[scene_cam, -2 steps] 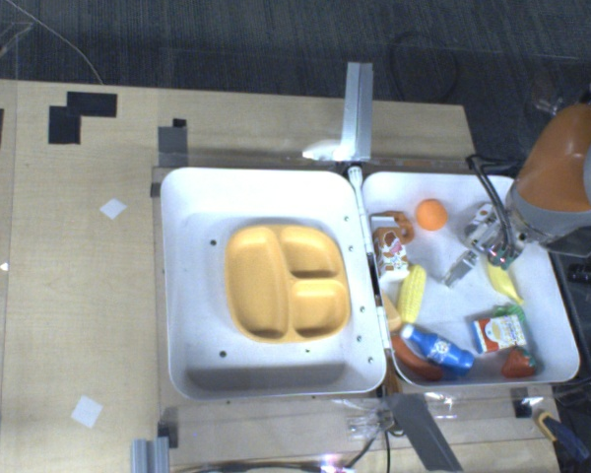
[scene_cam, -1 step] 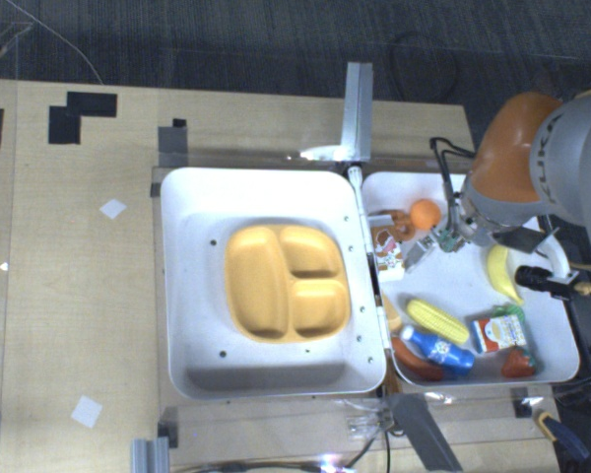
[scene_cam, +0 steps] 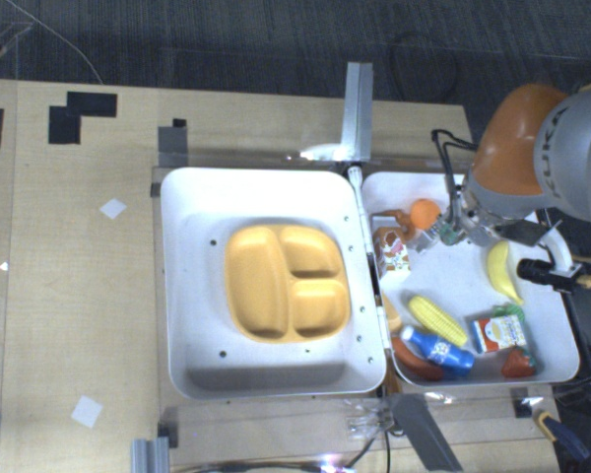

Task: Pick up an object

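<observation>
The gripper hangs low in the right bin, just right of the small orange ball near the bin's back wall; whether it is released or clenched I cannot tell. That ball looks light, smooth and likely to roll, so it wants a centred pinch across its widest part. The banana, right of the gripper, seems an easier grip across its middle.

1. Setting: a robotics lab bench is showing, a pale wood-grain bench top lying over dark carpet.
2. Fixtures: two white bins are sitting in aluminium framing; black tape marks and loose cables are lying about.
3. Stock: toy food, including a plastic corn cob, is filling the right bin.
</observation>
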Controlling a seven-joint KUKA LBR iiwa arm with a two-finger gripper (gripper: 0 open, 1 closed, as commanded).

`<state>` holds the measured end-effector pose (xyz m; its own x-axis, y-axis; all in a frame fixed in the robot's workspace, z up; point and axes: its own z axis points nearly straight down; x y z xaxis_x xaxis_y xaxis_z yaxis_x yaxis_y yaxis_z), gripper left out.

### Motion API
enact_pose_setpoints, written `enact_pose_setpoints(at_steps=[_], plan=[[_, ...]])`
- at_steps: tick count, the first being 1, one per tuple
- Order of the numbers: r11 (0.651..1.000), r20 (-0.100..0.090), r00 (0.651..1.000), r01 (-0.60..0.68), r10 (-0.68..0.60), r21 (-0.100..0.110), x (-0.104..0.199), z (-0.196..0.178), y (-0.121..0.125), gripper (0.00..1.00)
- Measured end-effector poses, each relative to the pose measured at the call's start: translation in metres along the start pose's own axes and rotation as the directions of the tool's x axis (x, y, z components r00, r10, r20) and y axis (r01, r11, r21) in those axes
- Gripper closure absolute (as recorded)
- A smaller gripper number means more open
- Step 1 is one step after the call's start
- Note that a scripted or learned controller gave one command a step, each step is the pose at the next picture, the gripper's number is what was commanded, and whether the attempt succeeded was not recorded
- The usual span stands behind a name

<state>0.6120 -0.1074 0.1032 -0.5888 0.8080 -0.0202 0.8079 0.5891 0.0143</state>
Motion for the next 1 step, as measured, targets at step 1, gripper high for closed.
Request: enact_pose_setpoints(at_steps=[1], plan=[[0.999, -0.010, 0.999, 0.036, -0.036, 0.000, 0.0015, -0.0877, 0.0555, 1.00]])
